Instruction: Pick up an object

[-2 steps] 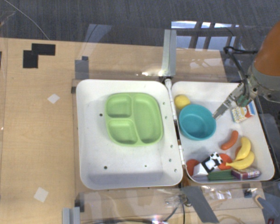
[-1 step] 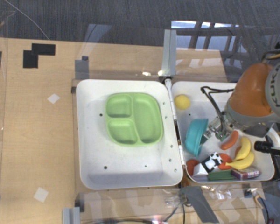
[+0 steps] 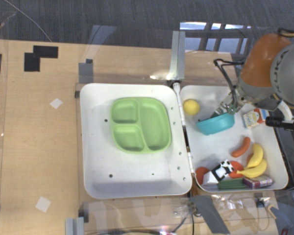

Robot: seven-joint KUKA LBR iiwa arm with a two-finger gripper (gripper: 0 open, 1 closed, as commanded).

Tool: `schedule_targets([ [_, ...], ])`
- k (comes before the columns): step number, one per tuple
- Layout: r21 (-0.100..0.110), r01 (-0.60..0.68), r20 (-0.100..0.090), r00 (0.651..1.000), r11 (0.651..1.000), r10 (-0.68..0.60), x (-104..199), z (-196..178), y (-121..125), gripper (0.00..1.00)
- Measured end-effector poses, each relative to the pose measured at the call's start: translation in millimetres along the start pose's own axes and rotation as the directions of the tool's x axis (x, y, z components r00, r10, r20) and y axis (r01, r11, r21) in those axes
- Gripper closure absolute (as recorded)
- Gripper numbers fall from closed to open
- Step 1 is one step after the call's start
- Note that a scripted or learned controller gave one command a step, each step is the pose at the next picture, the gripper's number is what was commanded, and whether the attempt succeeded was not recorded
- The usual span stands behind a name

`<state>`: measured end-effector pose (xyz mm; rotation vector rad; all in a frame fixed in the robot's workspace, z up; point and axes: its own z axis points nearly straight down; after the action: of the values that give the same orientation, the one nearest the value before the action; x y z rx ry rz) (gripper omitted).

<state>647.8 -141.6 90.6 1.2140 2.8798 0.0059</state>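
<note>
- Two white bins sit side by side in the camera view: the left bin [image 3: 95, 180] bears a green divided plate [image 3: 139, 124], the right bin [image 3: 279, 153] holds the clutter.
- Over the right bin's far part, the gripper [image 3: 229, 104] sits down at the rim of a teal bowl [image 3: 215, 124], which looks tilted; whether the claw is clenched or released I cannot tell.
- Other candidates: a yellow ball [image 3: 190, 106] just left of the bowl, a banana [image 3: 255, 161] nearer.
- Judged step: the grasp attempt. Next, a firm pinch on the rim, then a straight lift.

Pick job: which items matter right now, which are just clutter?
In play: hand over the right bin, teal bowl at its tips.

Lying about: yellow ball, bananas, red sausage, green divided plate in the left bin.
</note>
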Motion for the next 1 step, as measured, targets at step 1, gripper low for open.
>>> schedule_targets([
  [1, 0.002, -0.034, -0.004, 0.999, 0.999, 0.034, 27.9, -0.4, -38.6, 0.00],
])
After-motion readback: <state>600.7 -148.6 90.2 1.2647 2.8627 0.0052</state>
